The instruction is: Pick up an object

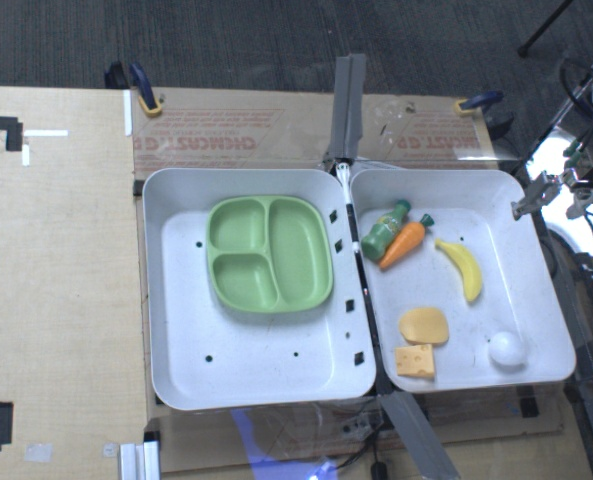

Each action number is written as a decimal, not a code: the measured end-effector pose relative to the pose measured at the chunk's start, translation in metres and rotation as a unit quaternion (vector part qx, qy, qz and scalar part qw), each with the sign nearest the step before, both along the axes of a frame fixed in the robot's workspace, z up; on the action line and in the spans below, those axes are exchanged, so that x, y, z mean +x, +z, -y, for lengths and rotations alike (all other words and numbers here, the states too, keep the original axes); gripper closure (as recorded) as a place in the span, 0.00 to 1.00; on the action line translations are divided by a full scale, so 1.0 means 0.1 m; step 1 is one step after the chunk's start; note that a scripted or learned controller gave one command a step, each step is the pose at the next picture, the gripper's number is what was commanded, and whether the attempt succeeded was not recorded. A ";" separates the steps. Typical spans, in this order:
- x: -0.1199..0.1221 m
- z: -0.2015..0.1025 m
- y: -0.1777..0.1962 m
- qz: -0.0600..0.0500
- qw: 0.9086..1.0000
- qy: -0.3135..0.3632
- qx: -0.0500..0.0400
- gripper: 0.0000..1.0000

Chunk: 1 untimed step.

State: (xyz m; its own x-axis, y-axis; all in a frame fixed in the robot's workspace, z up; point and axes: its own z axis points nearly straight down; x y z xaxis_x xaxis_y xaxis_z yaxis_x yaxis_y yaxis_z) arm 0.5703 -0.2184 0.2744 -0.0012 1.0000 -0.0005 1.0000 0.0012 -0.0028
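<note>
From the overhead camera I see two shallow white bins side by side: the left bin (176,368) holds only a pale green plastic plate with three compartments (270,254), lying flat towards its far side, while the right bin (521,278) carries all the small things I could go for. A small green bottle (384,230) and an orange toy carrot with a green top (404,243) lie touching each other near the divider, both slanted the same way, which I judge would make a clean pinch on either one awkward. A yellow toy banana (462,267) lies apart from them near the middle, with bare floor all round it, so I would call it the easiest target. Closer to the near rim sit a round tan bun-like piece (423,325) and, just beside it, a yellow cheese-like block (415,362); a white ball (506,349) rests in the near right corner, close to the wall, where I expect it would roll away from a grasp. Grey metal hardware at the far right corner of that bin looks to me like the gripper (548,190), well apart from every object; I cannot tell whether it is spread or pressed together. Nothing is lifted yet, so the pick is not begun.
</note>
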 end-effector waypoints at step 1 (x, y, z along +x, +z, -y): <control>0.19 -0.24 -1.04 0.000 1.000 0.015 0.000 0.00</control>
